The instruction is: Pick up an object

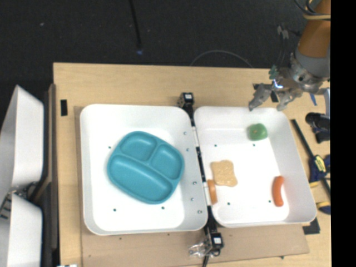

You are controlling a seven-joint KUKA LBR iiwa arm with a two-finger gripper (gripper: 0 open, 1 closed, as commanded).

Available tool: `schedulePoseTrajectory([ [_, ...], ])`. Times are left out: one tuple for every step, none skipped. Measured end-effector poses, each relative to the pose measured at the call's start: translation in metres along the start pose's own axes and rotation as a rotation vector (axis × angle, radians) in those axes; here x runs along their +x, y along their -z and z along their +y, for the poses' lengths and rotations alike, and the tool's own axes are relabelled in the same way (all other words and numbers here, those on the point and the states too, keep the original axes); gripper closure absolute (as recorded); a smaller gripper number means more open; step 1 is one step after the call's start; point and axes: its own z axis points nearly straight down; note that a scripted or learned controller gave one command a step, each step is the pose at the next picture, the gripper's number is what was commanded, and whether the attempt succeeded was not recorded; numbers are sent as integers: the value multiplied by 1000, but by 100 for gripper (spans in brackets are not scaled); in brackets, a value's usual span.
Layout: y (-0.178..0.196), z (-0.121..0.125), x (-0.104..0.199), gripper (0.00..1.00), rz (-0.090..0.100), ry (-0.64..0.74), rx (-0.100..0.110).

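No writing can be read. The gripper (271,100) hangs with fingers spread wide, holding nothing, above the right bin (289,213). There lie a round green ball (257,131), flat tan toast (223,173) and a smooth orange sausage (278,191).

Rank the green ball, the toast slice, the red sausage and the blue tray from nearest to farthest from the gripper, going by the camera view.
From the gripper at the right bin's far edge:
1. Green ball, far part of the right bin.
2. Toast slice, middle of that bin.
3. Red sausage, near right side; too close to the toast to call.
4. Blue tray, left bin.
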Motion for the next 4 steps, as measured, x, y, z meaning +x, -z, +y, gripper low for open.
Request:
schedulePoseTrajectory([
  [10, 2, 0, 0, -4, 4, -14],
  [-38, -5, 4, 0, -5, 1, -9],
  [-94, -12, -5, 0, -6, 0, -9],
  [-100, -8, -7, 0, -11, 1, -24],
])
